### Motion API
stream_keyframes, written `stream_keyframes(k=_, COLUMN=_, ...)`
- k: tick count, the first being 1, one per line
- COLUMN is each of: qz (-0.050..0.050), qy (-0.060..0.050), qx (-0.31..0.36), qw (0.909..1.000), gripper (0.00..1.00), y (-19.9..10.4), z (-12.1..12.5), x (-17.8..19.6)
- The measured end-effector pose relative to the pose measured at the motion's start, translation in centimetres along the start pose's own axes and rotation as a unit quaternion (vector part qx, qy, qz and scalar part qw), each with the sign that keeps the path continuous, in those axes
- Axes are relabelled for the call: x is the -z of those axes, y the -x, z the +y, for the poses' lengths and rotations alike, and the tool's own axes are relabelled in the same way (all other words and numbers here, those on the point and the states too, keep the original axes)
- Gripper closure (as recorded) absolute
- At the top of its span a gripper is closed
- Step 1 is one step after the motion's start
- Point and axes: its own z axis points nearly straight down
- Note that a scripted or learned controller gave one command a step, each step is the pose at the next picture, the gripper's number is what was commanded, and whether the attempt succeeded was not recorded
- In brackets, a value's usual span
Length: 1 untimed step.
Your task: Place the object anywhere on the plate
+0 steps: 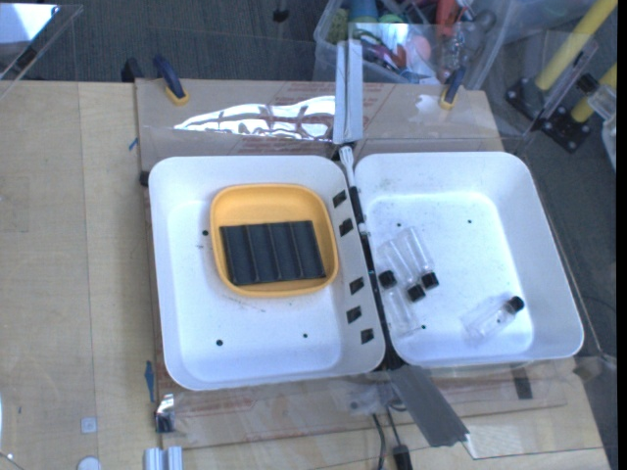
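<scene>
1. Camera view looks down on two shallow white bins set side by side. The left bin (176, 262) carries a yellow plate (269, 196) slightly toward its far edge.
2. A black ribbed block (272, 252) lies flat across the plate's well, inside the rim, with its long edges roughly parallel to the bin's near edge. If this is the task's object, it already sits where the task wants it, and I judge the placing done. It rests level and looks unlikely to slide.
3. The right bin (529, 223) holds a cluster of clear vials (407, 255) with black caps, lying on their sides close to the bin's left wall. One lone vial (490, 313) lies near the near right corner, well apart from the others. They look scattered rather than arranged. If one of them is meant as the object instead, it is still a full bin away from the plate.
4. Whether the gripper is open or closed cannot be told from this view.
5. A row of small black tabs (348, 228) runs along the seam where the two bins meet, probably fastening them together.
6. Both bins sit on a pale wooden bench (69, 262). Blue clamps (168, 78) grip the board at its far edge, likely to keep the setup from shifting.
7. Beyond the bench, a clear plastic tub (421, 18) of mixed coloured items stands on dark grey flooring, with a yellow pole (578, 32) toward the far right corner.
</scene>
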Motion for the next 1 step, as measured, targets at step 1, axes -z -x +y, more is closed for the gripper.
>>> stream_keyframes(k=1, qz=0.002, qy=-0.001, qx=0.093, qw=0.9957, gripper=1.0, y=-0.29, z=-0.7, x=-0.02)
